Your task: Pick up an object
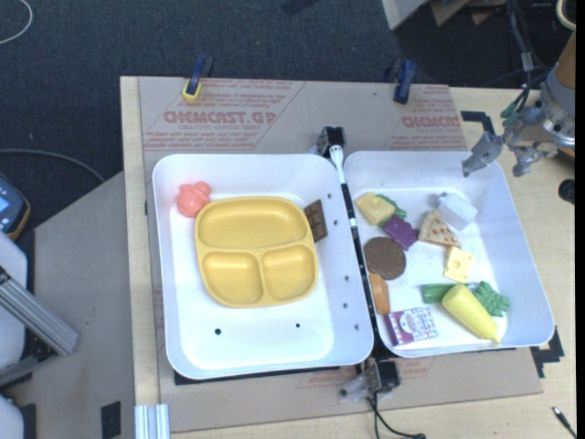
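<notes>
Two shallow white plastic bins sit side by side on the bench, held in register by a black hinge strip point(346, 216) along their shared edge. The left bin point(183, 337) carries three things: one yellow three-compartment plastic tray point(256, 250) near its centre, one pink toy lump point(193, 198) by its far left corner, and one small brown chocolate-like block point(316, 219) leaning on the tray's right rim. The tray serves, presumably, as a destination.

The right bin point(526, 273) holds the candidates for picking, nine items lying loose and mostly apart so each can be approached from above: one yellow-and-green vegetable piece point(376, 208), one purple piece point(399, 233), one white block point(456, 209), one toast-like wedge point(440, 231), one brown round disc point(385, 257), one yellow cheese cube point(459, 265), one orange sausage-like piece point(379, 293), one yellow corn cob with green leaves point(472, 307), and one pink-and-white printed packet point(412, 324) at the near edge.

The two-finger gripper point(501, 156) hovers over the right bin's far right corner, fingers spread open with nothing between them. The nearest candidate is judged to be the white block, with no object lifted yet.
</notes>
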`<control>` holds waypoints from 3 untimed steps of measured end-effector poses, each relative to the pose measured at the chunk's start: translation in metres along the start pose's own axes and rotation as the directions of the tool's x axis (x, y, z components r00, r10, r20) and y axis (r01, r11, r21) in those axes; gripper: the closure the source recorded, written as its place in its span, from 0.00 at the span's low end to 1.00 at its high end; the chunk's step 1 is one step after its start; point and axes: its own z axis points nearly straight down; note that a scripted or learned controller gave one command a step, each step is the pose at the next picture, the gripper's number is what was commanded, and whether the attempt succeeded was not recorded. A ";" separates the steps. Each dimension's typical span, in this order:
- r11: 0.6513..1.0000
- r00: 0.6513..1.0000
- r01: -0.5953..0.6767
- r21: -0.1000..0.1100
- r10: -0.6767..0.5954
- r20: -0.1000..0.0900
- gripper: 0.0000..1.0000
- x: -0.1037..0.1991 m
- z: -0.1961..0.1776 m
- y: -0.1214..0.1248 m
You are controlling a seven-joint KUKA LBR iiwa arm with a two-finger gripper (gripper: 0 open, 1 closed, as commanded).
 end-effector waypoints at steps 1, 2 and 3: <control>1.000 1.000 0.004 -0.015 -0.004 0.004 0.00 0.001 -0.010 0.003; 1.000 1.000 0.005 -0.011 -0.004 0.003 0.00 0.004 0.032 0.002; 1.000 1.000 0.003 -0.010 -0.003 0.002 0.00 0.003 0.086 -0.008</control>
